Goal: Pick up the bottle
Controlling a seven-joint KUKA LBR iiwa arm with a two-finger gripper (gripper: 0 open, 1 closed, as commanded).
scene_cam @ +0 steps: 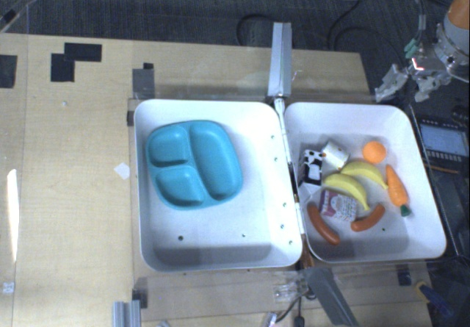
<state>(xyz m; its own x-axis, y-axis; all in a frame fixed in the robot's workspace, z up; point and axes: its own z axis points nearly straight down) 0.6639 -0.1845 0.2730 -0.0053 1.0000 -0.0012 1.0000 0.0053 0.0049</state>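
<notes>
Bottle (325,159) on side, long axis slanting toward upper right.

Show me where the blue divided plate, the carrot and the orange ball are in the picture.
blue divided plate (195,164): camera view, on its central ridge, in the left bin.
carrot (396,187): camera view, on the middle of its orange body, in the right bin.
orange ball (374,151): camera view, on its top surface, in the right bin.

A blue divided plate (194,164) lies in the left bin (213,252); in the right bin (367,114), two bananas (355,181) lie mid-bin; an orange (374,151) just above them; a carrot (397,189) to their right; two sausages (345,224) below them.
</notes>
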